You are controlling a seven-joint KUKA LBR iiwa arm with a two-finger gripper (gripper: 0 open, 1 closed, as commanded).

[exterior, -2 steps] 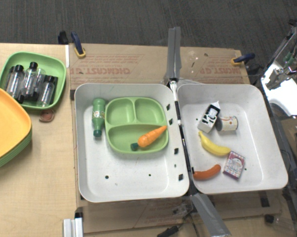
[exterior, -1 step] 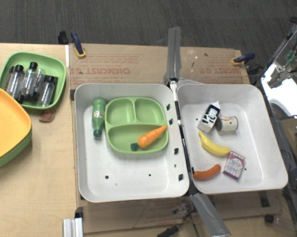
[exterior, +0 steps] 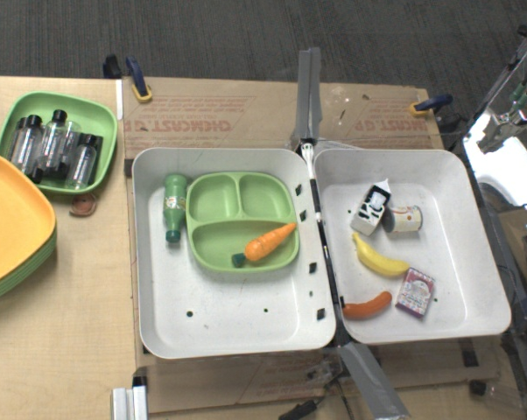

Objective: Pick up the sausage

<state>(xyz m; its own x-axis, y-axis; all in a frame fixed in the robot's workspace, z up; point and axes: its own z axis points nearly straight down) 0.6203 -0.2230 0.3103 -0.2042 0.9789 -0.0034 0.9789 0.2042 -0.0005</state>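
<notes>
The sausage (exterior: 367,306) lies at the right bin's (exterior: 474,322) front-left corner, just in front of a banana (exterior: 379,260) and beside a pink packet (exterior: 415,292). Whether the tool is spread or pressed together cannot be told.

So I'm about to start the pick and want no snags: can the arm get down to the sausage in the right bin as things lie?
Probably yes. The sausage lies bare on the right bin's floor with nothing over it. The banana and the small pink packet sit close beside it, and the bin's left wall is near, so finger room may be tight.
</notes>
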